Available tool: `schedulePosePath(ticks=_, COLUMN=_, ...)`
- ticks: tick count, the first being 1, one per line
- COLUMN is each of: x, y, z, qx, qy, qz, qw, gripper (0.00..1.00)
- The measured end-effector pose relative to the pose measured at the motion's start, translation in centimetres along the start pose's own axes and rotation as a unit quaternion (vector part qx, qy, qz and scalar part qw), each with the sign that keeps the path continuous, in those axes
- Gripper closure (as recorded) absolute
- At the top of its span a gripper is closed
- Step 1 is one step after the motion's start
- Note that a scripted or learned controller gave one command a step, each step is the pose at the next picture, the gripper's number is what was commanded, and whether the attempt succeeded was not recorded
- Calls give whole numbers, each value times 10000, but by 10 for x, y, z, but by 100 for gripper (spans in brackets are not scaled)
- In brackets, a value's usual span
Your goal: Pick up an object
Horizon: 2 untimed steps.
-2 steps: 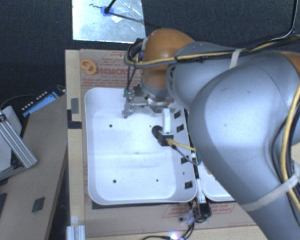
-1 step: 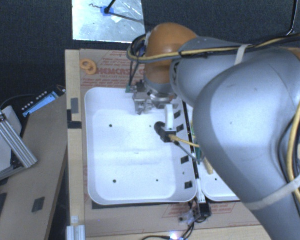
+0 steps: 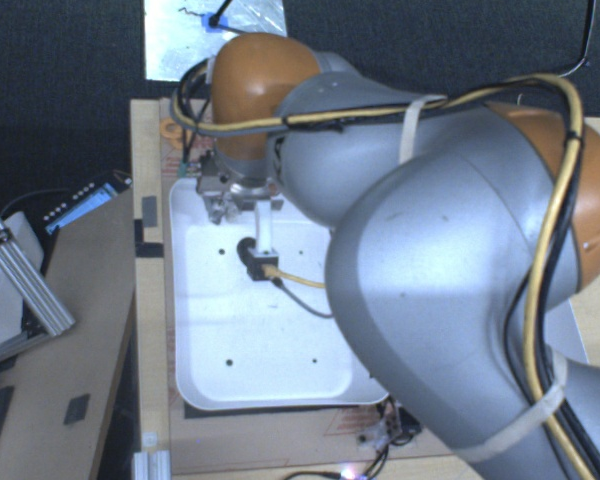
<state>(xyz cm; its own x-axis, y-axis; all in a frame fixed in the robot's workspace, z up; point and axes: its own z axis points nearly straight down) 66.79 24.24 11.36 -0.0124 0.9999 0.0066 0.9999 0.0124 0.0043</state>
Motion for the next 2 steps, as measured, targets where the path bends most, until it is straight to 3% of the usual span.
schedulePosePath(ticks=1, x=-8, y=0, z=30, qx=20, qy=-33, qz=33, qw=10000, gripper=100)
schedulePosePath(ticks=2, x=-8, y=1, z=6, qx=7, qy=-24, qz=40, qw=10000, gripper=100)
